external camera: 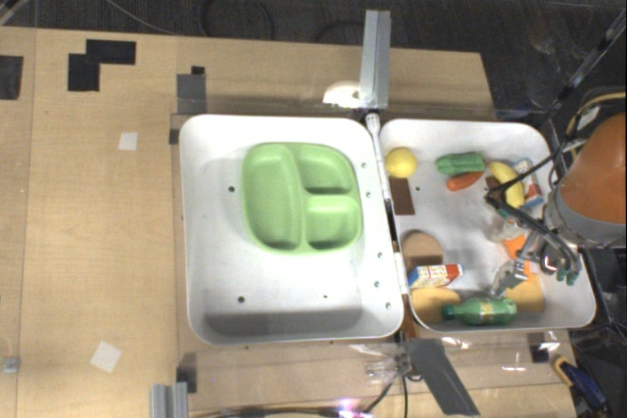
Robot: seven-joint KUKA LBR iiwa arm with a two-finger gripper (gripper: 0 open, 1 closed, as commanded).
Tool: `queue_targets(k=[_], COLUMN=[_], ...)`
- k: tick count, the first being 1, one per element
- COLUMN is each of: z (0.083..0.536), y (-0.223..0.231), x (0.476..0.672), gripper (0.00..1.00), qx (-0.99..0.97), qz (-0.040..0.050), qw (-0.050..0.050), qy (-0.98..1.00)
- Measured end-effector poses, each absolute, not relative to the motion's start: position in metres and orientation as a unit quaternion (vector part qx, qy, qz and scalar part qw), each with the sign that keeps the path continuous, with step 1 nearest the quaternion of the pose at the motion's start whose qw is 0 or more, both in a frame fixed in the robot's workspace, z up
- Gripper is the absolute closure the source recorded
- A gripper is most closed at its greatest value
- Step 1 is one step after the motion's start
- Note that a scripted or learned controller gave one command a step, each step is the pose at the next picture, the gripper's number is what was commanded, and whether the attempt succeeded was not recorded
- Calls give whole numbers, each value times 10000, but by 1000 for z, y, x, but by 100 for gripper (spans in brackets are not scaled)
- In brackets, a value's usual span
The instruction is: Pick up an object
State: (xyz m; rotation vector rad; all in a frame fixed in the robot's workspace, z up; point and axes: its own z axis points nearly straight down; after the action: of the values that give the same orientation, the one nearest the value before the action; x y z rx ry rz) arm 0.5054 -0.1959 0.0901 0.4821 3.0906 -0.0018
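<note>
The arm reaches in from the right edge, its orange band (600,173) showing above the wrist over the right bin (468,250). The end effector (511,275) hangs low over the near right part of that bin, among a clutter of small toys; whether it is open or closed cannot be told, and nothing can be seen clearly gripped in it.

Both white bins sit side by side on the wooden surface (88,240). The left bin (211,240) holds a green divided tray (300,197) lying near its middle, slightly toward the far side.

The right bin holds the pickable things. A yellow ball (400,162) lies at its far left corner, with a dark brown block (401,199) just near of it. A green vegetable (459,162) lies toward the far side with an orange piece (464,180) just beside it. A yellow banana-like toy (506,183) lies to the right of these, partly crossed by black cables. A brown rounded piece (421,246) sits left of centre, a red and white packet (431,274) just near of it. Along the near wall lies a green bottle-like toy (479,310), just left of and below the end effector, touching tan bread-like pieces (435,298).

A grey metal post (375,59) stands on the far side between the bins.
</note>
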Motion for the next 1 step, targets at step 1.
queue_targets(k=[1], z=[90], y=[-180], x=[521], gripper=[0], qx=[2052], qz=[-8], qw=[71], qy=[9787])
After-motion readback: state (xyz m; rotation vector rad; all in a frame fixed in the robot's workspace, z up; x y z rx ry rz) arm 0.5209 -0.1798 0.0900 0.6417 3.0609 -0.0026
